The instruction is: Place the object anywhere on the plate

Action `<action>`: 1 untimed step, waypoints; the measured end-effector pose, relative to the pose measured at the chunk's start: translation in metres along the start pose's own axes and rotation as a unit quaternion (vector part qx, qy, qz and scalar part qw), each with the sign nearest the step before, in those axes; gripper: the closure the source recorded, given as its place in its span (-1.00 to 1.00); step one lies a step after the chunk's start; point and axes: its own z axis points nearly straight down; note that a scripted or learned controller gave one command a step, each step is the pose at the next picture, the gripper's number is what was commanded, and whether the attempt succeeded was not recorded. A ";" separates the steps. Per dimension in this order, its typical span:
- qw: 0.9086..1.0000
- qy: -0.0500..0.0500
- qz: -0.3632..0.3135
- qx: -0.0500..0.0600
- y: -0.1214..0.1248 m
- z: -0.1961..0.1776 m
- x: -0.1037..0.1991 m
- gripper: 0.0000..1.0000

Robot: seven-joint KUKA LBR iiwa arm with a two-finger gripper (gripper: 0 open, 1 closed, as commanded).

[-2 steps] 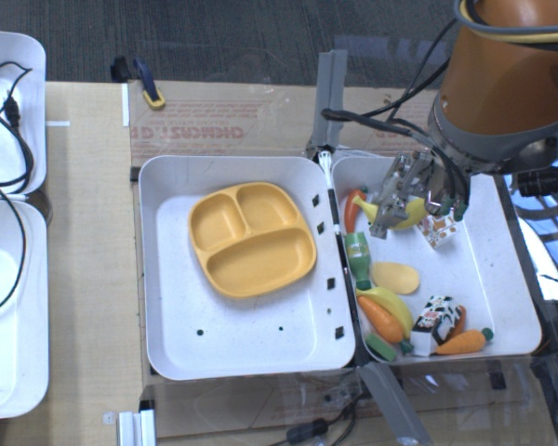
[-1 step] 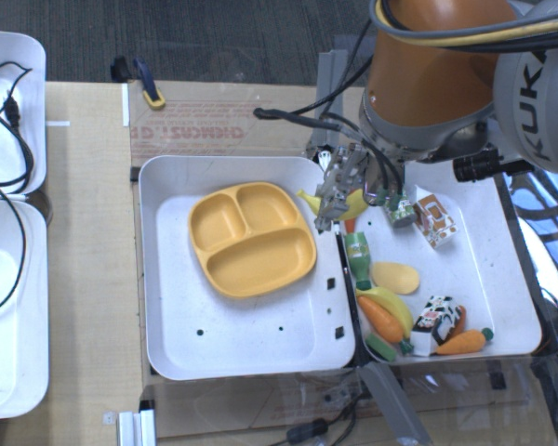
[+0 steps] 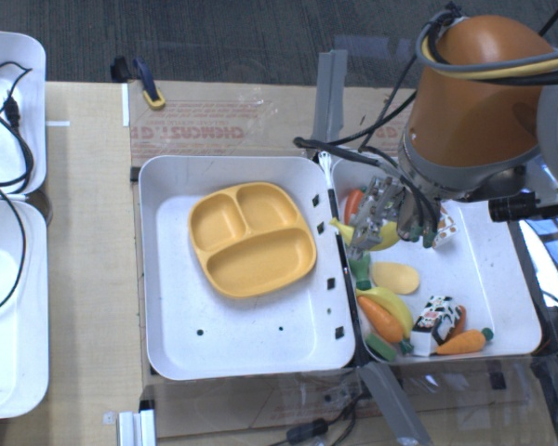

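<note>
Because the plate (image 3: 252,240) sits in the left bin (image 3: 167,342) and every loose toy lies in the right bin (image 3: 502,277), I am down over the right one, at its near-left corner beside the divider. What I am after seems to be the yellow banana-like piece (image 3: 377,240) just under my gripper (image 3: 391,214); it curves out below the metal fingers, touching or nearly touching them, but from this slant I cannot tell whether it is pinched between them or merely lying beneath, nor how wide they stand. An orange carrot-shaped piece (image 3: 354,203) pokes up just behind it against the bin wall, which crowds that corner. Further toward the front lie a pale yellow oval piece (image 3: 396,277), another yellow and orange pair (image 3: 383,312), a black-and-white figure (image 3: 435,316) and a small carrot (image 3: 462,343), all well apart from my fingers. The plate is orange-yellow with three compartments, tilted a little in its bin and bare, so any compartment will serve. My judgement is that the pick is in hand and nothing has been delivered; the lift must clear the raised wall between the bins.
</note>
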 end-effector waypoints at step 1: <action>0.996 -0.001 -0.084 -0.001 -0.018 -0.013 -0.020 1.00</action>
